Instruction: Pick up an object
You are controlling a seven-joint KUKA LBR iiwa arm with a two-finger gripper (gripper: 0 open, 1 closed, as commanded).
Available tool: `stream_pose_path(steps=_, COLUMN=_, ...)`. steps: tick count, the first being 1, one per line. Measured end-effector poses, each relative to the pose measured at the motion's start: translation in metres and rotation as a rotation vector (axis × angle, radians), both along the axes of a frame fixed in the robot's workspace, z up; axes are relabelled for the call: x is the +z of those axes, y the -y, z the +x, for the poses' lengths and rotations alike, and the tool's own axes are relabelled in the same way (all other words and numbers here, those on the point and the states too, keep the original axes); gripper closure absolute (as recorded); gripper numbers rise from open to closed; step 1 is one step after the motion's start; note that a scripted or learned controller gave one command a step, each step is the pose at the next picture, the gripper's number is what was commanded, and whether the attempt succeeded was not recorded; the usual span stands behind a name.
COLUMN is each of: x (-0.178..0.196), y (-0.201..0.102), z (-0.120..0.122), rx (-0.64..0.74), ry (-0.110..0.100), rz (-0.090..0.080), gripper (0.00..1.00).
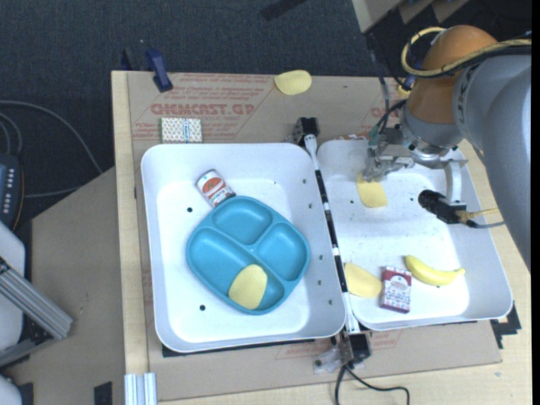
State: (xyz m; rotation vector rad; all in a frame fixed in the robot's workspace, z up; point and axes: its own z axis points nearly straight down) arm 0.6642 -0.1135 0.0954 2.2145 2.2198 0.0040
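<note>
My gripper (377,165) hangs over the far left part of the right bin (481,302). A pale yellow chunk (372,194) lies on the bin floor right below its tip, and I cannot tell whether they touch. Near the front of the same bin lie another yellow piece (363,281), a small red box (396,289) and a banana (433,271). The left bin (169,310) holds a blue divided plate (253,234) with a yellow item (248,287) in its front compartment. A small red and white can (214,187) lies beside the plate.
On the bench behind the bins sit a yellow lump (293,82), a blue clip (158,68) and a small patterned packet (181,130). The grey arm (498,116) comes in over the right bin's far right corner.
</note>
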Motion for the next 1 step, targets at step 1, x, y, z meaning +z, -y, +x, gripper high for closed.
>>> stream_pose_path(steps=1, x=-0.0001, y=0.0, z=-0.0001, rx=0.0, ry=0.0, rz=0.0, gripper=0.0)
